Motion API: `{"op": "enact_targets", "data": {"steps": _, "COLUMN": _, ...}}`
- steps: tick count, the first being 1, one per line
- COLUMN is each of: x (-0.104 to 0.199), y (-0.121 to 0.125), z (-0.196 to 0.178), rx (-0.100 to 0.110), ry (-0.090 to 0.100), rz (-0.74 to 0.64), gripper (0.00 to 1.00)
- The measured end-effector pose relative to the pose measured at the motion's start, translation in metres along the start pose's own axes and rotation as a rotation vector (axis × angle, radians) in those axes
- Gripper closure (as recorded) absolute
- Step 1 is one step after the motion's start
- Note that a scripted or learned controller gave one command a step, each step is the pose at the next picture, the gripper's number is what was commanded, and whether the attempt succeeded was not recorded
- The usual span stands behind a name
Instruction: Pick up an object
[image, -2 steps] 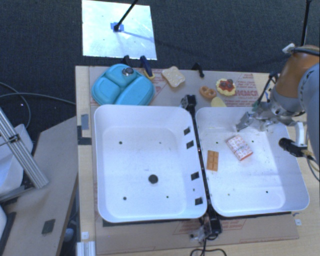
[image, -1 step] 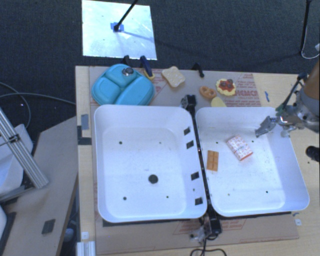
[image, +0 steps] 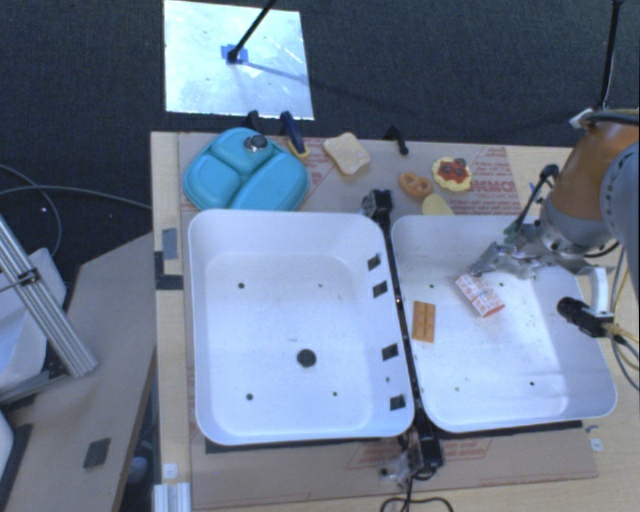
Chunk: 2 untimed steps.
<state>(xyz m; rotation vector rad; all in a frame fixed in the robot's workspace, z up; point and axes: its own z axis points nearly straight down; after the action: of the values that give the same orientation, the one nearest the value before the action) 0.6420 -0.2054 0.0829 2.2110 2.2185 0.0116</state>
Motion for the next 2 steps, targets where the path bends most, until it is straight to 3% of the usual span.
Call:
{"op": "enact_targets", "data": {"steps": 1, "x": 0.063, "y": 0.030, "z": -0.003, "rx": 0.005, "ry": 0.002, "rz": -0.007, "gripper": 0.00}}
{"op": "enact_targets", "data": {"steps": 2, "x": 0.021, "y": -0.045, "z": -0.006, "rx": 0.002, "ry": -0.001, "rz": 0.004, "gripper": 0.00}}
